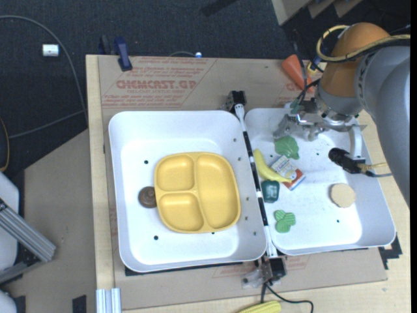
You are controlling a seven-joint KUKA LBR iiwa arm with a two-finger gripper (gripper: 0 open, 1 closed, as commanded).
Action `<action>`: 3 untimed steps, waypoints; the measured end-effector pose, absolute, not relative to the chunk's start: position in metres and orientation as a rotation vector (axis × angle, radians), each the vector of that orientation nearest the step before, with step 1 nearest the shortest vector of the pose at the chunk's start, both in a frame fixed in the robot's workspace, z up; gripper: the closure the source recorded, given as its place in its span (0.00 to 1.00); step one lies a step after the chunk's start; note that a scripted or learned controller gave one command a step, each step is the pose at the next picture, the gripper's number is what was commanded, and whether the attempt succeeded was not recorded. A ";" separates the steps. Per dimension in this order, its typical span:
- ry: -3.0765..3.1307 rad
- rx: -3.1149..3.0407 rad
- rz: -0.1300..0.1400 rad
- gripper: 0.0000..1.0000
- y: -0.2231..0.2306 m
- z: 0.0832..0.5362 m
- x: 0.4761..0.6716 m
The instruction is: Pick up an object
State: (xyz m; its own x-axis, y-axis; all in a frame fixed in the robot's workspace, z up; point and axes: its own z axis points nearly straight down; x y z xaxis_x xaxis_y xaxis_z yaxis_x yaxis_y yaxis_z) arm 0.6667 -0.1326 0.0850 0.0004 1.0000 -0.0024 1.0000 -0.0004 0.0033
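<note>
Over the right bin's [365, 237] far left corner the gripper [294, 124] hangs just above a green leafy piece [287, 147]; whether it grips anything I cannot tell. Beside that piece lie a banana [264, 166], a red-and-white packet [287, 169] and a tan disc [342, 195], while the left bin [124, 142] holds a yellow divided plate [195, 192].

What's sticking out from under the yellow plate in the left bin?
A round brown thing peeks out from under the left edge of the yellow plate. Just part of it shows; the rest is covered, so I cannot tell what it is.

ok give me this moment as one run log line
arm: over right bin | gripper: above green item, far corner | left bin: yellow tray | grasp: none seen
</note>
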 end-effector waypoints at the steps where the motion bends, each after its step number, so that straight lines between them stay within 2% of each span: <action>1: 2.224 2.222 0.000 0.00 -0.090 0.085 0.664; 2: 2.218 2.219 0.001 0.00 -0.135 0.085 0.667; 3: 2.224 2.222 -0.001 0.00 -0.098 0.085 0.659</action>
